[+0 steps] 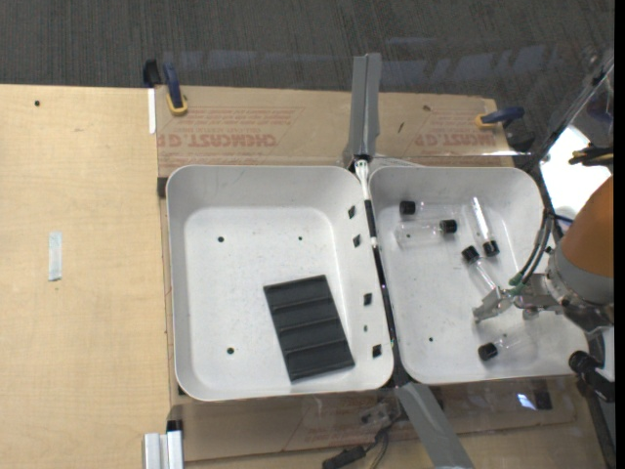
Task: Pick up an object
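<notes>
Camera view: two shallow white bins sit side by side on the desk (pixel 78 360). The left bin (pixel 195 360) holds one dark ribbed rectangular block (pixel 309 327), lying flat toward the bin's near right part, its long axis slightly skewed.

The right bin (pixel 420 355) holds several small clear vials with black caps. One black cap (pixel 408 207) lies near the bin's far left corner, with another capped vial (pixel 437 229) just beside it. Two more black caps (pixel 479 251) lie close together near the bin's middle, next to a clear tube (pixel 479 219) pointing toward the far wall. A further capped vial (pixel 493 348) lies near the bin's near wall.

The arm (pixel 591 252) enters from the right edge, orange band visible above the wrist. The gripper (pixel 496 303) is low over the right bin, its metal tip among the clear vials in the bin's right half, between the middle pair of caps and the near vial. Whether its fingers are spread or pressed together: cannot tell; the clear tubes and metal parts blur together there. No object is visibly held.

Blue clamps (pixel 174 94) fix cardboard to the desk behind the bins.
</notes>
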### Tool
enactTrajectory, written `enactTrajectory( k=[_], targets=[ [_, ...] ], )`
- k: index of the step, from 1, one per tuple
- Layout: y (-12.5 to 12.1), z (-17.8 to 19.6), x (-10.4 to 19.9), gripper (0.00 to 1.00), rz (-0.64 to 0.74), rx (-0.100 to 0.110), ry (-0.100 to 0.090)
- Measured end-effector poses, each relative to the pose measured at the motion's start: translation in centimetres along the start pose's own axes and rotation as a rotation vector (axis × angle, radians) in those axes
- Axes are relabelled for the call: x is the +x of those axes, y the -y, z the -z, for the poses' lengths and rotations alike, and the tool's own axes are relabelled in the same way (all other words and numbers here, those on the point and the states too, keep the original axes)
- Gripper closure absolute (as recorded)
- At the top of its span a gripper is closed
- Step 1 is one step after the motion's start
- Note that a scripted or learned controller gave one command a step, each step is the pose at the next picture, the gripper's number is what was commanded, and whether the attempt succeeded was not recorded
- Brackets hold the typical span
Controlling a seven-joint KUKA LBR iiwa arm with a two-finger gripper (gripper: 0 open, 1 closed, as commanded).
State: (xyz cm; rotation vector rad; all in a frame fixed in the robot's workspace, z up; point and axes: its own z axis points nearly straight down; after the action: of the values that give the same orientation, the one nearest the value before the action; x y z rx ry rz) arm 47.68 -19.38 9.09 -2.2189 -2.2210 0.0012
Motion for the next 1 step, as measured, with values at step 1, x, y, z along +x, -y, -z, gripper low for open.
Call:
enactTrajectory(
  k=[1],
  targets=[
    [-0.09,0.93,-0.03,1.0,-0.002,-0.002,0.001]
  ],
)
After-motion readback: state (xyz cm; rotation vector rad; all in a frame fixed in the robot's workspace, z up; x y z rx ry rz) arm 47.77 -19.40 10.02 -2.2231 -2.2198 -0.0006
